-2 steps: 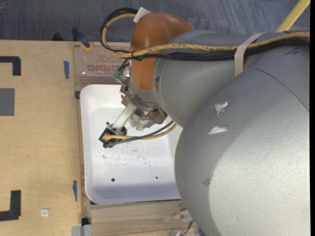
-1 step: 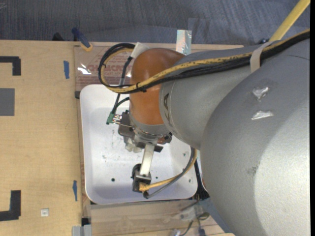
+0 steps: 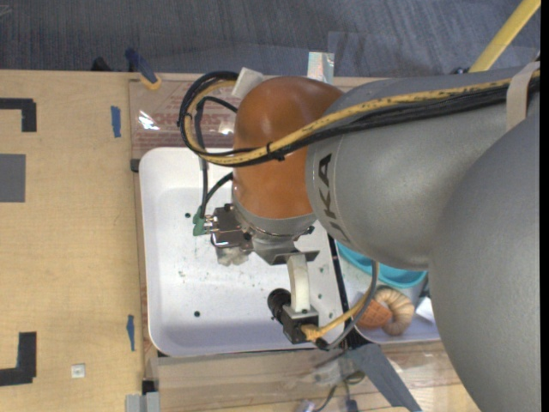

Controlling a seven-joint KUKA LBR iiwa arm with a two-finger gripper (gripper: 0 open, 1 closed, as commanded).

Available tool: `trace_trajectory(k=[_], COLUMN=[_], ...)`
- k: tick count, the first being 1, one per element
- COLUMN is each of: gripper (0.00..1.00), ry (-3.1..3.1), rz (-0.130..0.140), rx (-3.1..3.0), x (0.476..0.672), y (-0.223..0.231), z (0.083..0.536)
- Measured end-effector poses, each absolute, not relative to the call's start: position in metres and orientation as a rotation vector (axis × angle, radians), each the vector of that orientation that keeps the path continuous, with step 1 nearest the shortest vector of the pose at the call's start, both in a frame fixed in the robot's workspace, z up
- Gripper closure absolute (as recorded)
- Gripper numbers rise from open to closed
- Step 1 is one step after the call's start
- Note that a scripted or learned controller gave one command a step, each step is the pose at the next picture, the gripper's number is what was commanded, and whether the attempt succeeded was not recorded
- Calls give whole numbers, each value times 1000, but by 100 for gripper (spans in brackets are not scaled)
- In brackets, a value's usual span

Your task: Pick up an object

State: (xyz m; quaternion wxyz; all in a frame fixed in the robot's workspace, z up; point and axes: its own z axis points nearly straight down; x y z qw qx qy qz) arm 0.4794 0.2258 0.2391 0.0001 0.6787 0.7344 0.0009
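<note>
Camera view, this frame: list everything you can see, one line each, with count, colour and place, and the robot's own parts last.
Bin: one in plain sight, white, centre-left, its floor dotted with small dark specks.
Second bin: one, white, a strip of rim at lower right, mostly behind the arm.
Blue thing: one, light blue, right of the divider, partly hidden.
Shell-like thing: one, orange and tan, ribbed, lower right beside the blue thing.
Bench: one, tan board with black and blue tape marks, left side.
Cables: several, black and yellow, looping over the wrist.
Arm: one, grey with an orange band, entering from the right.
Gripper: one, metal, low over the bin.
</note>
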Motion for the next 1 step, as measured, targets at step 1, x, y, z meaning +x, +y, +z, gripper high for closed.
trace_trajectory(k=[1], gripper=[100], ry=[2037], rz=[-4], rx=[2395], x=[479], y=[221], z=[222])
